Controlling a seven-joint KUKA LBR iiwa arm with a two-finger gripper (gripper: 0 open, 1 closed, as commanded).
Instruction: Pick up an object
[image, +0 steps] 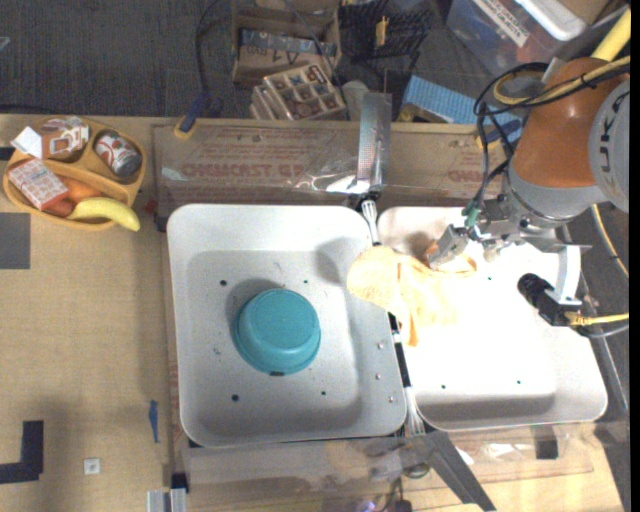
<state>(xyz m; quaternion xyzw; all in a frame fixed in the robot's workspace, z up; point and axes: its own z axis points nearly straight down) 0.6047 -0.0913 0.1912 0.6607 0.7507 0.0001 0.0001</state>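
Yellow crumpled cloth (415, 285) drapes over the divider between your two white bins (190, 300), mid-frame. Your gripper (447, 245) sits at its upper right edge; jaw state can't be told. Teal round bowl (278, 330) lies left.

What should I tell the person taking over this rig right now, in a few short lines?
Gripper: low over the right bin's far-left corner, at the yellow cloth; nothing visibly held.
Yellow cloth: draped across the divide between both bins.
Teal bowl: upside down in the left bin, untouched.
Done: no pick yet.
Left: grasp and lift an object, probably the cloth.
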